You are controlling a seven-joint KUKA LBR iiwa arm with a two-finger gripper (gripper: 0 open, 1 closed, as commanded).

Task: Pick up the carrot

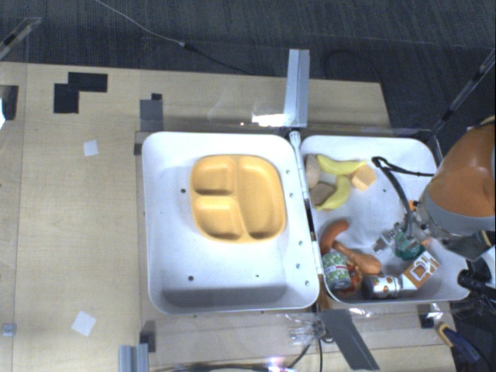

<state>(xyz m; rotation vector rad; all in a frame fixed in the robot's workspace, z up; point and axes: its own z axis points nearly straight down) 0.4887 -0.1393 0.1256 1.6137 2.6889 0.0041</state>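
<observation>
The carrot (363, 261), an orange tapered piece, lies in the front part of the right bin (434, 155), between a red-orange sausage-like piece (335, 233) and two cans. My gripper (401, 241) hangs low over the same bin, a short way right of the carrot and slightly behind it, with a teal part at its tip. Nothing visible links the gripper to the carrot. The grey arm with its orange band (467, 178) comes in from the right edge.
A green can (337, 270) and a silver can on its side (383, 287) flank the carrot at the front. A small orange-and-white box (423, 268) sits under the gripper. A banana (338, 181), a yellow block (363, 178) and a tan chunk (315, 178) lie at the back. The left bin (167, 231) holds a yellow divided plate (235, 196).
</observation>
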